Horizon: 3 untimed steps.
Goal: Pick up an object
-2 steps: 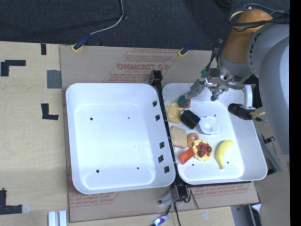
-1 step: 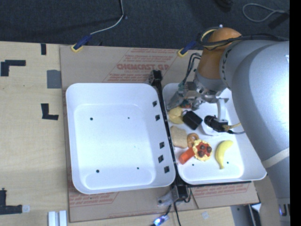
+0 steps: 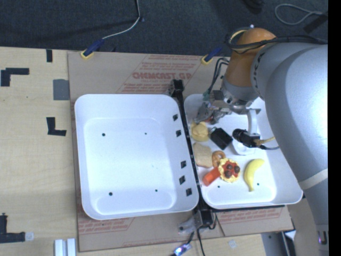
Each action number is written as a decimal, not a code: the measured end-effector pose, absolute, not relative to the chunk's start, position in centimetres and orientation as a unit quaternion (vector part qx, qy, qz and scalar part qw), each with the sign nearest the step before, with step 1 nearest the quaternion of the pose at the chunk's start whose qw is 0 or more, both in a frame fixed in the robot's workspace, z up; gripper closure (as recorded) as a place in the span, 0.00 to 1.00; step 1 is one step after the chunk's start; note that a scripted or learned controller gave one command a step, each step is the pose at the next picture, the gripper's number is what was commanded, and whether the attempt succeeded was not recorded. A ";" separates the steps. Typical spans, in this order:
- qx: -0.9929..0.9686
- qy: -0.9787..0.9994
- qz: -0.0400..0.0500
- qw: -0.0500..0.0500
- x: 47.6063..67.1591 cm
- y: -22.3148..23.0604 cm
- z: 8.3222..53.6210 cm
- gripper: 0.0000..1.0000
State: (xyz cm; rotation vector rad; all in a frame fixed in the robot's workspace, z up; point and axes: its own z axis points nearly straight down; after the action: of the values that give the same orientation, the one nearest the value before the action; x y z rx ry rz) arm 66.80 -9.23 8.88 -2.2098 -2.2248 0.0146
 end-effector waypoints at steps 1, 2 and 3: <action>-0.703 -0.711 -0.002 0.000 64.2 2.3 18.7 1.00; -0.707 -0.707 0.005 0.004 55.7 -0.6 18.0 1.00; -0.700 -0.714 -0.004 0.000 59.4 14.4 28.2 1.00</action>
State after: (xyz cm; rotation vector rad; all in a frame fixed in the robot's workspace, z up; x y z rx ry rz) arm 59.39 14.38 28.17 -2.1996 -2.2432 -0.0134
